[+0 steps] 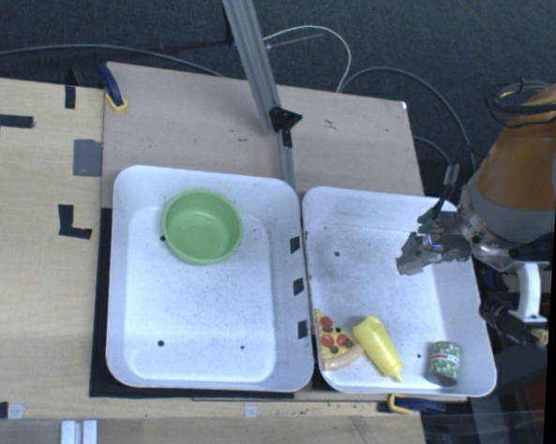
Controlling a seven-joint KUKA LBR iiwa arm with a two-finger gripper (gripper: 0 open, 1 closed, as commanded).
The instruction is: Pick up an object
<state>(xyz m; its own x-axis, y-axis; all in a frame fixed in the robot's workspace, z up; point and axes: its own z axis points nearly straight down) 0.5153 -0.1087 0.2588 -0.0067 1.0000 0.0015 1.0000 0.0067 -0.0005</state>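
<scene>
My gripper [413,259] hangs over the right bin [353,221], near the middle of its right half, at the end of the grey arm with the orange band. Nothing shows between its fingers. Along the near edge of that bin lie a pizza slice toy [333,340], a yellow mustard bottle [379,345] and a small green can [444,362], all well below the gripper in the view. A green bowl [202,225] sits in the far left part of the left bin [205,343].
A grey metal pole [255,60] slants in from the top and ends at a black clamp by the bins' far edge. Cables loop across the dark floor behind the bench. A blue and yellow clamp [112,87] grips the board's far left corner.
</scene>
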